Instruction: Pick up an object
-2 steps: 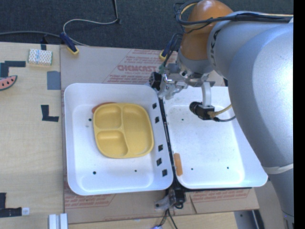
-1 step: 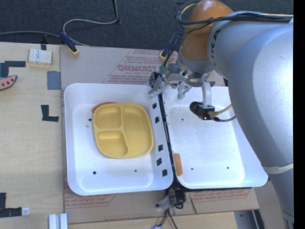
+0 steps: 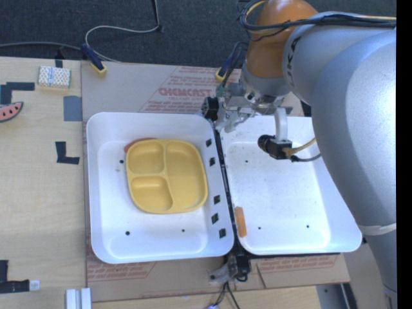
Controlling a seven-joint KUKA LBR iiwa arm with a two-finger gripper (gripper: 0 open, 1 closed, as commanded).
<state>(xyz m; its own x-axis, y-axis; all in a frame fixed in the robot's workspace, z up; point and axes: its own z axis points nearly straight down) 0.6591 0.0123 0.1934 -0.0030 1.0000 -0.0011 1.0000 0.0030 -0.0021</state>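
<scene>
Yellow divided tray (image 3: pixel 167 175) sits in left bin (image 3: pixel 103 192): rigid, light, slick plastic, best gripped at its raised rim. Small orange piece (image 3: pixel 240 221) at right bin's (image 3: pixel 322 205) near-left edge. End effector (image 3: pixel 232 111) over far end of bin divider; can't tell its state.

Worktop (image 3: pixel 38 192): pale wood-grain surface, occupying the 9 o'clock side, carrying black tape marks (image 3: pixel 64 153) and a grey patch (image 3: pixel 73 107). Cardboard sheet (image 3: pixel 174 92): brown, red lettering, lying under both bins and showing at 12 and 6 o'clock. Floor (image 3: pixel 129 8): dark carpet, running across the 12 o'clock edge. Cable (image 3: pixel 122 31): thin, looping over the carpet at 11 o'clock, ending at a blue-and-yellow connector (image 3: pixel 93 58). Small patterned block (image 3: pixel 54 77): sitting at 10 o'clock. Light: falling evenly, bright.
</scene>
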